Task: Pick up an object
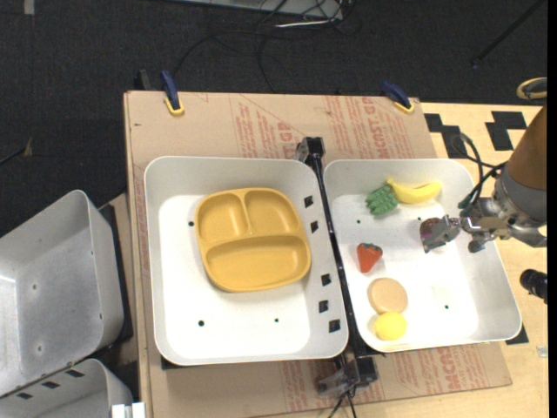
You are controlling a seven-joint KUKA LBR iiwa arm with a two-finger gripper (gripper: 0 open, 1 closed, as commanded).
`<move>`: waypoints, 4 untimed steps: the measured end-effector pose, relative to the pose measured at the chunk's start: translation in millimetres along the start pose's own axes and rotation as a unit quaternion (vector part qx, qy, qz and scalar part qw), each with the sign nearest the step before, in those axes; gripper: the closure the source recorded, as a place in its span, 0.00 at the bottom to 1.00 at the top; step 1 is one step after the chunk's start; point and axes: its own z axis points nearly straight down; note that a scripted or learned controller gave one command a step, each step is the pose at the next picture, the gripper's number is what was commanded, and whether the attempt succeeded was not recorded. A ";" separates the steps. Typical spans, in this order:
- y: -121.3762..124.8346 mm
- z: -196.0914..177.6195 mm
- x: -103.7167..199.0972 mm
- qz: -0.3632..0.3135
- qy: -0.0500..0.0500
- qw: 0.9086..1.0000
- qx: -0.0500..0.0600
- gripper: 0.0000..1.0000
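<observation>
Reaching in from the right, the grey arm (526, 177) with its orange band holds its jaws (454, 227) low over the right bin (496, 299), toward that bin's right side. A small dark purplish object (432, 232) sits at the fingertips, touching or just beside them; whether it lies between the fingers is unclear, and whether the jaws stand open or closed cannot be told from this slant.

Elsewhere in the right bin, a yellow banana (415, 190) lies at the far side with a green leafy toy (381, 199) just beside it on the left. A red strawberry (369, 256) rests near the middle, toward the bin's left wall. Nearer the viewer, a tan round piece (387, 295) touches a yellow lemon (390, 326) just in front of it.

The left bin (174, 320) carries a yellow divided plate (253, 239) with three compartments, set slightly askew in its middle. Both bins rest on a cardboard-covered tabletop (235, 120), held at the far edge by two blue-and-yellow clamps (172, 92).
</observation>
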 end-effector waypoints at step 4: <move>3.1 83.4 10.4 0.000 -0.001 1.000 -0.006 1.00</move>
